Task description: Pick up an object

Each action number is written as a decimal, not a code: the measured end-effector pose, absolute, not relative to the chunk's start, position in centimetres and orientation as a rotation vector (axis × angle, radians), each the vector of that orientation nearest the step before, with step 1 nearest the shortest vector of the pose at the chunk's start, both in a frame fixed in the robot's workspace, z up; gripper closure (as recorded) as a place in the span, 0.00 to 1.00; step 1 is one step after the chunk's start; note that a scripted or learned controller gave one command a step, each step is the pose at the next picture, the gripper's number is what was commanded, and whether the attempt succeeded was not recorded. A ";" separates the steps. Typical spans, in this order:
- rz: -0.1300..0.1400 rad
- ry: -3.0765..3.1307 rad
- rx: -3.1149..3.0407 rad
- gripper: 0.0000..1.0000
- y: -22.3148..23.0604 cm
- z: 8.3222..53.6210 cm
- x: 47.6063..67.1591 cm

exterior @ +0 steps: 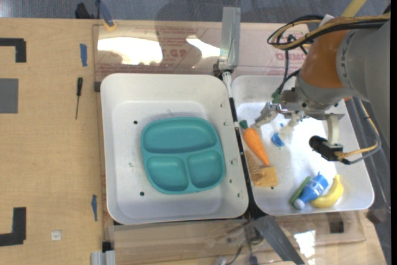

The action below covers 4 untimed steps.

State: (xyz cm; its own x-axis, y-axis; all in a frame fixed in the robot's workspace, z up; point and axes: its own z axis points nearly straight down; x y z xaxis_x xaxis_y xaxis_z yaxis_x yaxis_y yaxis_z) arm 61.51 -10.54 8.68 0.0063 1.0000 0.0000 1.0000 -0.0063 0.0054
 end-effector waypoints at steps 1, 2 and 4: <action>0.000 1.956 2.456 0.00 -17.2 8.7 57.6; 0.005 1.987 2.433 0.00 -13.4 8.8 50.0; 0.005 2.083 2.346 0.00 -12.6 8.8 54.0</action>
